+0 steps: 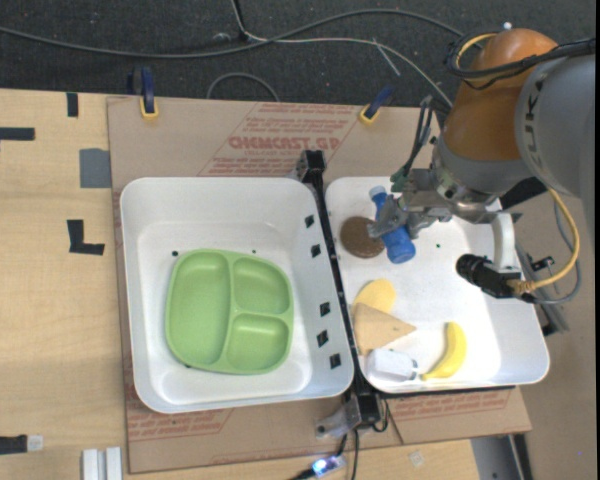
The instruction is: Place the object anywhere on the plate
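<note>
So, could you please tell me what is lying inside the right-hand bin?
The right bin holds a banana, a yellow wedge, a yellow round piece, a brown disc, a small white item and a blue object. The arm covers its far corner.

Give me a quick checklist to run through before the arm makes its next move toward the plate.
1. Green divided plate sits flat in the left bin: ok.
2. Plate compartments free of objects: ok.
3. Gripper over the right bin, near the brown round piece: ok.
4. Object held between the fingers: cannot tell.
5. Banana, cheese wedge and yellow piece lie apart from the gripper: ok.
</note>
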### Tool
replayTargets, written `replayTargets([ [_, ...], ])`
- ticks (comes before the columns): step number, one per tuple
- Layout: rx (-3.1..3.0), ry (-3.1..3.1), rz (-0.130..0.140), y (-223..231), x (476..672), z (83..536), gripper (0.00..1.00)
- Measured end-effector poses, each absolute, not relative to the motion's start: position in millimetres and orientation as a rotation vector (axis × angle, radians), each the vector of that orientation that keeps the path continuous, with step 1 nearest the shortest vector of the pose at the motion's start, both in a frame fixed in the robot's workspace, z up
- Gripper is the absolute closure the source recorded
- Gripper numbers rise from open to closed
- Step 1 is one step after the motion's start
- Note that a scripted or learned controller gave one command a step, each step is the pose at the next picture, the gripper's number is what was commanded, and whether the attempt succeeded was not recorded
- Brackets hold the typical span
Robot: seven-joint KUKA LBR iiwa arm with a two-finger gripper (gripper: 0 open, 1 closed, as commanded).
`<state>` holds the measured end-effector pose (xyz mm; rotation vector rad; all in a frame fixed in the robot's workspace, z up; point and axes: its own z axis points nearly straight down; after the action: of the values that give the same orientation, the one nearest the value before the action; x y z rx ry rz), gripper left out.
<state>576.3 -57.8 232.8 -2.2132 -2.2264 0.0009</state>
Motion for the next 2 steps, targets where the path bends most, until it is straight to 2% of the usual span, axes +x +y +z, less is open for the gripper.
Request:
replayTargets([
  [1, -2.212, -2.225, 0.002, -5.5, 564.3, 219.2, 1.00],
  [2, -2.212, -2.226, 0.001, 42.7, 562.7, 216.6, 1.00],
])
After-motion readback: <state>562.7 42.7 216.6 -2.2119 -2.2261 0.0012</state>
